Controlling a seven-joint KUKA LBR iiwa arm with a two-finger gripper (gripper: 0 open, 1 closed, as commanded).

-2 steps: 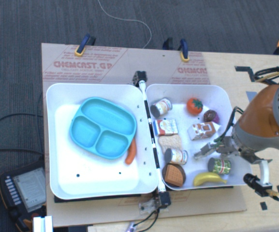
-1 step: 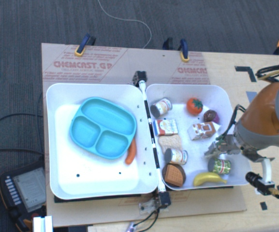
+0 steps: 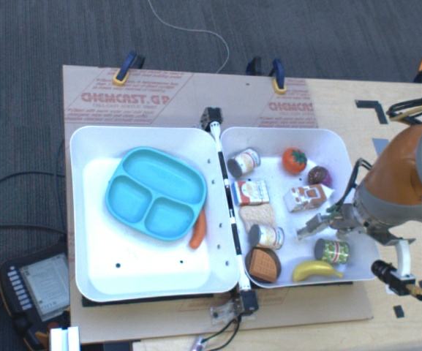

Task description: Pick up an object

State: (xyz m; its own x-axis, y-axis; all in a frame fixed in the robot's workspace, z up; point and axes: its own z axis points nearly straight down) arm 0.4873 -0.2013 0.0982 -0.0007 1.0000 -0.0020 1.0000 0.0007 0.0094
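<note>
A: Where is the arm?

B: It reaches in from the right over the right bin. The fingers hang low over the bin's middle right, spread a little, with nothing between them.

A: What lies near them?

B: A small green can sits just below and to the right of them, apart from them. A banana lies under the can near the bin's front wall. A small white carton sits just above the fingers, and a dark purple fruit and a tomato lie further up.

A: And the rest of that bin?

B: A tin on its side at the upper left, a red and white packet below it, a slice of bread, another tin, and a brown waffle-like piece at the lower left corner.

A: The left bin?

B: It holds a blue divided plate, with a carrot just beside the plate's lower right edge. Both bins rest on the bench.
</note>
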